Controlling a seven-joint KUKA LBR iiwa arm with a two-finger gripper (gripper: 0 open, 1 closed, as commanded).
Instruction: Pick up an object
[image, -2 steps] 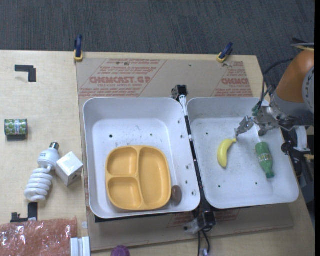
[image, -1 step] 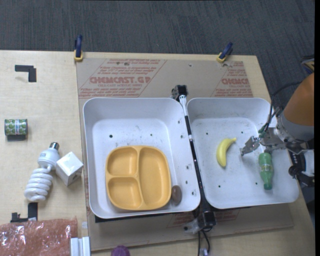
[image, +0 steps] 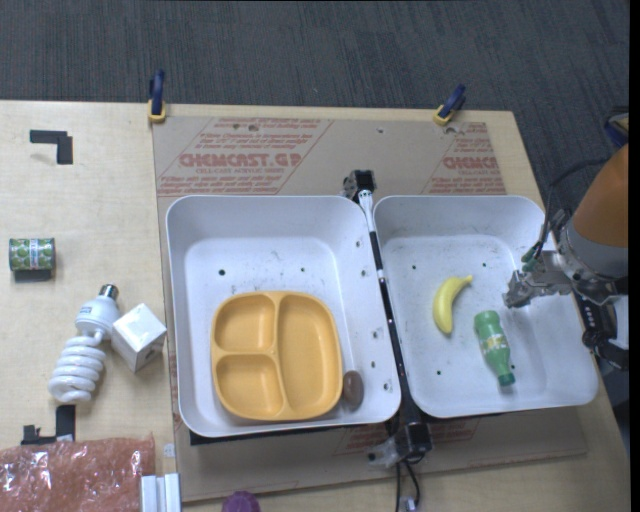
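The gripper (image: 522, 288) hangs over the right bin (image: 455, 210) near its right wall; its state cannot be told. A banana (image: 449, 303) and green bottle (image: 493, 346) lie mid-bin, apart.

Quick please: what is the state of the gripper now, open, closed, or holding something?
Gripper: cannot be told; it is above the right bin, beside the green bottle, with nothing visibly held.

Two white bins: the left bin (image: 190, 240) and the right bin (image: 520, 215). One yellow plate (image: 277, 354) (three sections), one banana (image: 449, 302), one green bottle (image: 493, 345), one light bulb (image: 84, 346) at 9 o'clock, one small can (image: 32, 256), two blue clamps (image: 156, 96) (image: 451, 103) at 12.
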